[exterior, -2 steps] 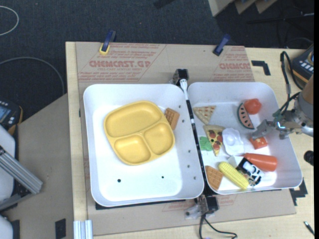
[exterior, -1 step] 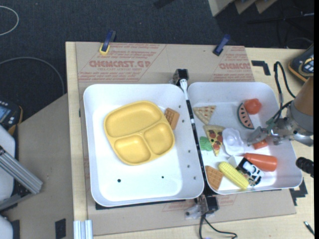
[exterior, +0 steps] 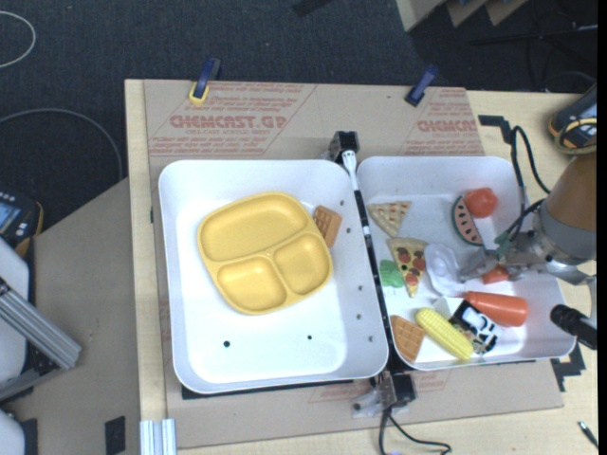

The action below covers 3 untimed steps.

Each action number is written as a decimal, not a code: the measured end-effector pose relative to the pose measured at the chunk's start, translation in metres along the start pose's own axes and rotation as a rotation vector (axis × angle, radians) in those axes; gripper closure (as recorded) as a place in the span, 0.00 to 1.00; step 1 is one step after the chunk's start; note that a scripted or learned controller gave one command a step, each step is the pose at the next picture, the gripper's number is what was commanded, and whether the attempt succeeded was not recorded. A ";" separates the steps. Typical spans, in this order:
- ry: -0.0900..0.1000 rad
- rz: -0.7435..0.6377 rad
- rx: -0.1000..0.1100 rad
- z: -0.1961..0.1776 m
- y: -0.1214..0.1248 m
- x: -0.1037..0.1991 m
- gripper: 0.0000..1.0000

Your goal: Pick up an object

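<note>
My gripper [exterior: 488, 262] is down in the right bin [exterior: 432, 171], near its right wall, reaching in from the right. A small red piece [exterior: 496, 276] lies directly beneath it, partly covered, and I cannot say whether it is gripped. Around it are a watermelon slice [exterior: 464, 221], a red round toy [exterior: 481, 200], an orange-red carrot-like toy [exterior: 497, 306] and a white crumpled thing [exterior: 441, 265].
The right bin also holds two pizza slices [exterior: 391, 216] [exterior: 410, 259], a green toy [exterior: 391, 274], a corn cob [exterior: 444, 333], a black-and-white item [exterior: 477, 325] and a waffle piece [exterior: 408, 337]. A yellow divided plate [exterior: 264, 252] and a brown waffle [exterior: 327, 224] lie in the left bin [exterior: 180, 254].
</note>
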<state>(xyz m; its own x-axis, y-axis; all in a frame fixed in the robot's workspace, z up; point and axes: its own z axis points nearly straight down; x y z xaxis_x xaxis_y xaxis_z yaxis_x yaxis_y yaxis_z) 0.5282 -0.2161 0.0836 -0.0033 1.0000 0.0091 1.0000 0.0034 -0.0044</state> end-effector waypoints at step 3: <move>-0.012 0.003 -0.009 -0.116 -0.009 -0.005 1.00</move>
<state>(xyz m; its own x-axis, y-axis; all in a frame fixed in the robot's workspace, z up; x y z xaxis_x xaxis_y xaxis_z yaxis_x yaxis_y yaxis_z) 0.5195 -0.2221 0.1992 -0.0007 1.0000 -0.0026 1.0000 0.0007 0.0044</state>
